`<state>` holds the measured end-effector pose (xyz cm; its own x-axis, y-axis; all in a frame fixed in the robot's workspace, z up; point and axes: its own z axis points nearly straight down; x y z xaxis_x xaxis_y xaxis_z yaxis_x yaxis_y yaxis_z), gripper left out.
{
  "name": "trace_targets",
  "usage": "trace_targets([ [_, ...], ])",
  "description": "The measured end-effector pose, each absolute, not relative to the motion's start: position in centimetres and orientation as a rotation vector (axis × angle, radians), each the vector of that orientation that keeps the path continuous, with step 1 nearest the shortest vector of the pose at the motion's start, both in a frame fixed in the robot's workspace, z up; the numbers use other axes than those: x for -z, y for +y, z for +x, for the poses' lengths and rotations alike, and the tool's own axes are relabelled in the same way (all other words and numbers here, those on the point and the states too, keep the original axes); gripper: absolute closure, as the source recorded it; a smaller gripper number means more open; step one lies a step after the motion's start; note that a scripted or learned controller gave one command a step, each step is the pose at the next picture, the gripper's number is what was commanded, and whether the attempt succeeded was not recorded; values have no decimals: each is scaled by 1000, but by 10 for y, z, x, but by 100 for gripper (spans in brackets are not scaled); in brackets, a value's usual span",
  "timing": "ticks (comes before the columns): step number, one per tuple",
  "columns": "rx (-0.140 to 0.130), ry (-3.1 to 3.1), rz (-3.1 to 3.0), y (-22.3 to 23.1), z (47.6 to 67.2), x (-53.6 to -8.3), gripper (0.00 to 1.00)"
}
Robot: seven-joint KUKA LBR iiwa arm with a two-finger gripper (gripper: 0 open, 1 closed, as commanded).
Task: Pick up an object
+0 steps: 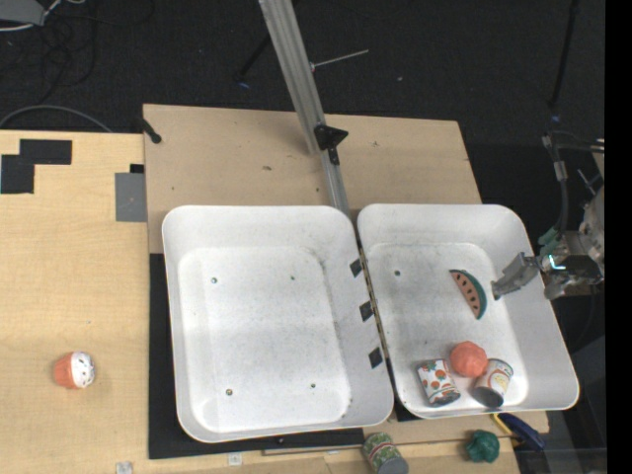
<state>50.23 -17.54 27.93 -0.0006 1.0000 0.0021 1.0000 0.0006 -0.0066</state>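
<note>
Hand at right bin rim, cut off, grip state unclear, watermelon slice nearby, 2 cans below

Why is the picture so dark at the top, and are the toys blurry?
In the camera view the floor behind the bench is unlit and nearly black, while the left bin glares bright white; the watermelon slice and red ball look soft, and the gripper at the right bin is blurry.

Gripper at right bin's right rim: small, grey metal, angular; one slim dull-grey finger, blocky body behind with small bright cyan-white spot. Pale grey wrist housing above, thin dark cables looping beside it.
</note>
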Motion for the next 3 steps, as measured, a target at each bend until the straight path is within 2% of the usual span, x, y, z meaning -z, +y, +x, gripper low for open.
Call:
trace_targets([
  [1, -1, -2219, -2221, -176, 503, -281, 0],
  [2, -5, -2217, -2216, -170, 502, -237, 0],
  [3, -7, -2215, -2215, -171, 494, -175, 0],
])
